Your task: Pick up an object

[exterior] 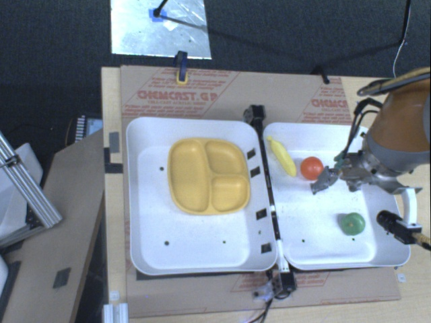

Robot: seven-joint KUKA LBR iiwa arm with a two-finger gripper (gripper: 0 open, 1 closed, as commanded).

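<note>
A yellow plastic plate with three compartments [207, 176] lies in the left white bin [151, 247]. In the right white bin [323, 251], a yellow banana [282, 157] lies beside a round orange-red fruit [310, 168]. The pincer [325, 180] hangs just right of that fruit; whether it is open or closed I cannot tell. A green round fruit [351, 223] sits nearer the front.

Red print reading "CHEMCAST GP" runs across the brown protective sheet [202, 89] on the bench. The same red lettering repeats near the sheet's right corner, partly cut off.
</note>
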